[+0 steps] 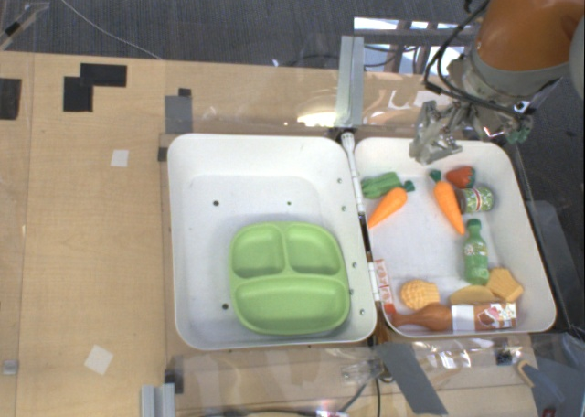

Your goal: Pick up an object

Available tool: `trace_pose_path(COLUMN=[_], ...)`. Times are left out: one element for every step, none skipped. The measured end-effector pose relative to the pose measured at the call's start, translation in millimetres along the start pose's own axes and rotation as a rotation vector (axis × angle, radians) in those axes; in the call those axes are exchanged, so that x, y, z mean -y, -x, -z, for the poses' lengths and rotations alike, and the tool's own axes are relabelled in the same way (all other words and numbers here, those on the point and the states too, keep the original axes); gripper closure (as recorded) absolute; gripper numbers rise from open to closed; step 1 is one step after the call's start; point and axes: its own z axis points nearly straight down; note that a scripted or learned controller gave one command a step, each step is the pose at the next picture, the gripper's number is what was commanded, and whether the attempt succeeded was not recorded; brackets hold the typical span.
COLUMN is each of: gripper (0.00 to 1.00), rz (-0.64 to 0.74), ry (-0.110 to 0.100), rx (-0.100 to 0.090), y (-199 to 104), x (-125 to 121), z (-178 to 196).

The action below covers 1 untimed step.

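Observation:
My gripper (pixel 436 146) hangs over the far edge of the right bin (pixel 413 246), slightly left of a red strawberry (pixel 462 175); nothing shows in its grasp. Toy food lies in that bin: a green vegetable (pixel 378 185) and a carrot (pixel 388 206) by the left wall, and a second carrot (pixel 448 207) next to a small green can (pixel 478 199). A green bottle (pixel 474 253) lies farther toward the front. Along the front wall sit a yellow corn piece (pixel 420 294), a drumstick (pixel 430 317), a red-and-white carton (pixel 490 315) and a cracker (pixel 505 283).
The left bin (pixel 245 185) holds a green divided plate (pixel 290 277) in its front half. A metal post (pixel 351 81) stands behind the seam between the bins. The arm's orange band (pixel 526 13) looms above the right bin's back corner.

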Motion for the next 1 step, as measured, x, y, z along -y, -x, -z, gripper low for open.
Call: trace_pose_path(gripper=[1.0], rz=[0.0], ry=[-0.003], rx=[0.011], y=[2.9], x=[-0.1], z=[13.4])
